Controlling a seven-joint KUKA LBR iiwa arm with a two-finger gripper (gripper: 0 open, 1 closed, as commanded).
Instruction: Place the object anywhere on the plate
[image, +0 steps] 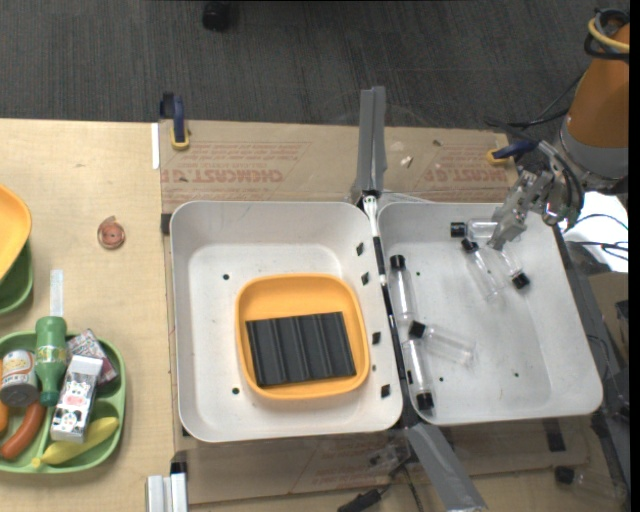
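Note:
A black ridged rectangular block (301, 348) lies flat in the middle of the orange plate (300, 287), which sits in the left white bin (200, 300). My gripper (508, 228) hangs over the far right corner of the right bin (545, 360), well away from the plate. It is just above a clear tube with a black cap (476, 232). Nothing shows as held in it.
Several clear tubes with black caps lie in the right bin: one (404, 300) along its left wall, one (447, 344) mid-bin, one (498, 268) below the gripper. A green tray of toy food (105, 425) and a yellow bowl (10, 235) stand on the bench at left.

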